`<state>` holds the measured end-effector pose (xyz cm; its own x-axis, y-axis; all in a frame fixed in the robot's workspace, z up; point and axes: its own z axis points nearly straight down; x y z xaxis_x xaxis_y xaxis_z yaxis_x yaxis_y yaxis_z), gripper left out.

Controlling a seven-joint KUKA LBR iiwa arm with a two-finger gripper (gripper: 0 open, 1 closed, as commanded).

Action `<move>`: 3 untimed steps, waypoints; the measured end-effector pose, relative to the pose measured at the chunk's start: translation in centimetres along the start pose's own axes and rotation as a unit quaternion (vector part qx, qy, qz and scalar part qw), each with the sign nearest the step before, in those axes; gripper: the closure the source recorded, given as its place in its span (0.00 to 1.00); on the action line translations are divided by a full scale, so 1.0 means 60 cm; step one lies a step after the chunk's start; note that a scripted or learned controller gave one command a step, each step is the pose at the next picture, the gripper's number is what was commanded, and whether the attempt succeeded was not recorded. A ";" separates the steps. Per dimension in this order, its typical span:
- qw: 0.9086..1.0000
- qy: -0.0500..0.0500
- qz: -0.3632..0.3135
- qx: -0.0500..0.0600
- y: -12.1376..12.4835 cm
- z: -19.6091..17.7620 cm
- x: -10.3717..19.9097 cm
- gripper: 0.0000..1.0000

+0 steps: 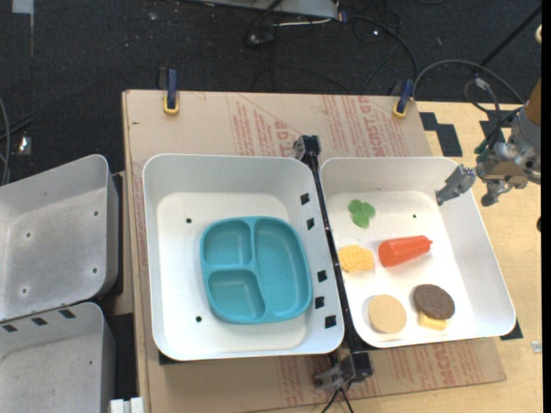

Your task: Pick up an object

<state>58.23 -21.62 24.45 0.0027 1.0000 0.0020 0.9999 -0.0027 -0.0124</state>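
From the overhead camera I see the surface (224, 119) carrying two shallow white bins side by side. The left bin (172, 188) holds a teal divided plate (256, 269). The right bin (469, 231) holds five toy foods: a green piece (362, 213) near the back, an orange carrot (405, 249) in the middle, a yellow-orange lump (356, 259) just left of it, a tan round disc (386, 313) near the front, and a dark brown round (433, 300) resting on a yellow piece (433, 320). My hand (473, 189) hovers at the right bin's far right rim, fingers spread apart, gripping nothing, well apart from the foods.
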 end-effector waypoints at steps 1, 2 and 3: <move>1.000 -0.001 -0.002 -0.006 0.004 -0.014 0.002 0.00; 1.000 -0.001 -0.001 -0.004 -0.003 0.090 0.003 0.00; 1.000 -0.001 -0.001 -0.005 -0.012 0.190 0.012 0.00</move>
<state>57.40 -20.86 13.07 0.0003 1.0000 0.0008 1.0000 -0.0003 -0.0027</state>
